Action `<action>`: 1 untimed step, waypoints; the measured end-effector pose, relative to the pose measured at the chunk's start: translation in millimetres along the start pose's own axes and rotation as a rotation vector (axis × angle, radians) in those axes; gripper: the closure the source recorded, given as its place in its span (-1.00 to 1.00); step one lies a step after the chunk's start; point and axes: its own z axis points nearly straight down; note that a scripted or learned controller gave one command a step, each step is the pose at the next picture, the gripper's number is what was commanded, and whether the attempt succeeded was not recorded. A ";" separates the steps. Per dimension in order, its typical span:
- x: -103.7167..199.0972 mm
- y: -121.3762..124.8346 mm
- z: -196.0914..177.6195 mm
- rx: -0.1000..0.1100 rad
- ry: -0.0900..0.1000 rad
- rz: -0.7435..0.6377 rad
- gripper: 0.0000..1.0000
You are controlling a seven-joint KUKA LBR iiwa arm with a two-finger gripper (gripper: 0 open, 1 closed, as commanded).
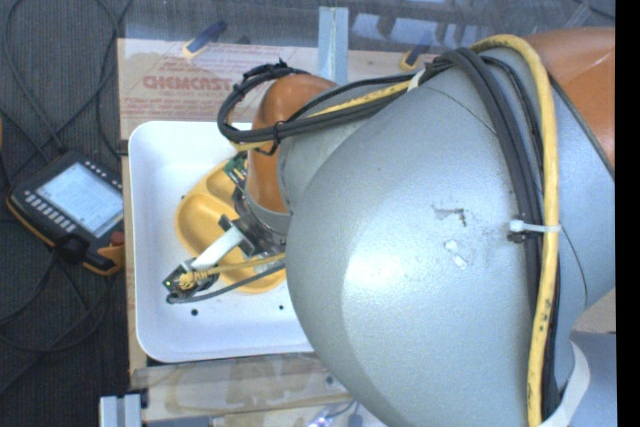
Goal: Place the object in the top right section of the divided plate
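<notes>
A yellow divided plate (205, 220) lies in the left white bin (160, 315). Its left sections show, and the arm covers its right part. My gripper (252, 215) hangs low over the middle of the plate, below the orange wrist band (290, 100). The wrist and the big grey arm body (440, 245) hide its tips and whatever lies under them. Bare yellow plate surface shows in the sections I can see.
The grey arm body covers the whole right half of the view, including the right bin. A teach pendant (70, 205) and loose cables lie on the floor to the left. Behind the bin lies a cardboard sheet (180, 80) with red lettering.
</notes>
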 end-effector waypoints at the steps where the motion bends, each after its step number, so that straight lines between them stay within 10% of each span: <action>1: 0.0 0.1 0.0 0.000 0.000 0.001 -1.00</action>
